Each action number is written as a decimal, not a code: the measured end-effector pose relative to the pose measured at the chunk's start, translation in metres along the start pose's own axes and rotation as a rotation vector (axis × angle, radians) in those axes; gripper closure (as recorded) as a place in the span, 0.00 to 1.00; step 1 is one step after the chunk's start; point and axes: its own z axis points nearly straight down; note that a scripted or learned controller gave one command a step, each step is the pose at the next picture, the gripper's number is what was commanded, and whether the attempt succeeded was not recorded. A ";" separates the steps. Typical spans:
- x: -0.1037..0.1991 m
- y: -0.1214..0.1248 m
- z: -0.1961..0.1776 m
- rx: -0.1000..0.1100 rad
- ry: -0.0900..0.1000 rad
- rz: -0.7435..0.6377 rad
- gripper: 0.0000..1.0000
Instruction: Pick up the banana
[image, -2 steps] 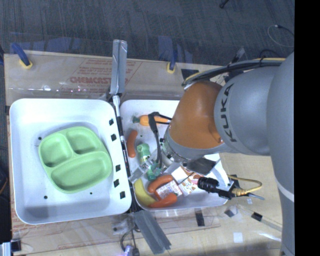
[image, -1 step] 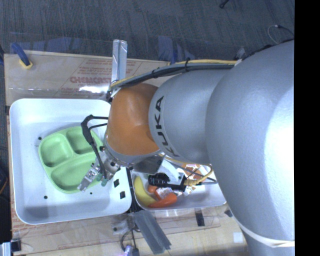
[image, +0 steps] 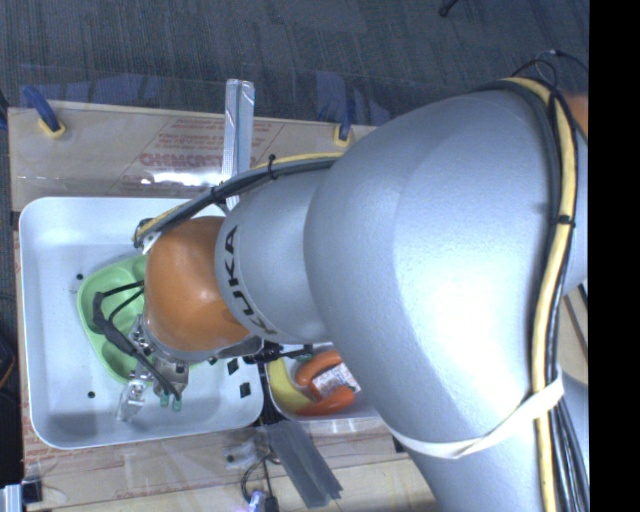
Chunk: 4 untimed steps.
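White bins (image: 50, 300) mostly hidden by arm (image: 420, 280); banana (image: 285, 390) half covered.

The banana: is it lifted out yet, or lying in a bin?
Lying in the right bin: the banana rests beside an orange packet, apart from the gripper.

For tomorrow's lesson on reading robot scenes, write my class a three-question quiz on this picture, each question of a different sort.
1. True or false: the gripper hangs over the left bin.
2. Which bin holds the banana? A left, B right.
3. Fill in: beside the banana lies an ______ item with a white label.

Key: 1 true. 2 B. 3 orange.
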 end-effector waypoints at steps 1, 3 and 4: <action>0.000 -0.001 -0.008 0.003 0.004 -0.002 1.00; -0.055 0.059 -0.121 0.005 0.008 0.015 1.00; -0.131 0.079 -0.091 0.008 0.019 0.163 1.00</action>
